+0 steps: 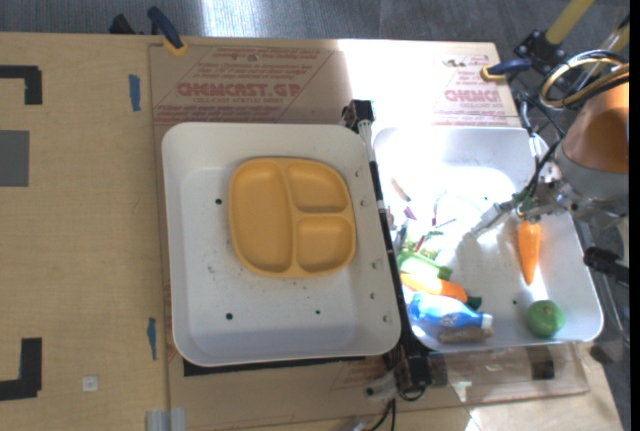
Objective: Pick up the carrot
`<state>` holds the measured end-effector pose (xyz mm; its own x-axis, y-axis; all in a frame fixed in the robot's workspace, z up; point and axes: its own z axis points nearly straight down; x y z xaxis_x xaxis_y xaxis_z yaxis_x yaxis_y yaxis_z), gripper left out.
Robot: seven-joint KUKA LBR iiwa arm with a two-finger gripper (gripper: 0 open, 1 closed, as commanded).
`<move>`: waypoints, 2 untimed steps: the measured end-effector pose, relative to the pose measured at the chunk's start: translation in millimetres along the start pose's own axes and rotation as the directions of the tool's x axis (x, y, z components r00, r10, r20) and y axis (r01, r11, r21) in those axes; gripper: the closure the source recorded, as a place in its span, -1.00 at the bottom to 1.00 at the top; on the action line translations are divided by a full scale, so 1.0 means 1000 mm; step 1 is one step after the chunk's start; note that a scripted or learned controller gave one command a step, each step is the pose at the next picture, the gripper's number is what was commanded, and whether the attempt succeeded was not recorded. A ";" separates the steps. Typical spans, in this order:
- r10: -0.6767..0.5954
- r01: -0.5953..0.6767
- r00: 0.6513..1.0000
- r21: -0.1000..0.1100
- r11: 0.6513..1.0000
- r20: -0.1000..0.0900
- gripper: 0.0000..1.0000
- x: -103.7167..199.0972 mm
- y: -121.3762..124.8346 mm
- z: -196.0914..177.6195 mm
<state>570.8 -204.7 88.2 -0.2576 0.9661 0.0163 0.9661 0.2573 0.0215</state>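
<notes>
The orange carrot [528,251] is in the right bin [455,151], near its right wall, with its pointed tip toward the front. Its thick top end sits between the dark fingers of my gripper [533,211], which is shut on it. The arm, with its orange band [603,134], comes in from the right over the bin's rim. I cannot tell whether the carrot is touching the bin floor.
Also in the right bin: a green ball [543,317] at the front right, a blue-and-white bottle [452,319], an orange-and-yellow toy [432,281] and small bits along the left wall. The left bin [190,249] holds a yellow divided plate [292,216].
</notes>
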 end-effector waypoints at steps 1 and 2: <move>0.415 -0.415 0.910 0.003 0.910 0.014 -1.00 0.020 -0.016 0.000; 0.343 -0.343 0.939 0.002 0.939 -0.006 -1.00 0.014 -0.027 -0.001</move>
<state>540.9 -198.3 89.2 0.0891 0.9956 0.0286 0.9959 -0.0895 0.0130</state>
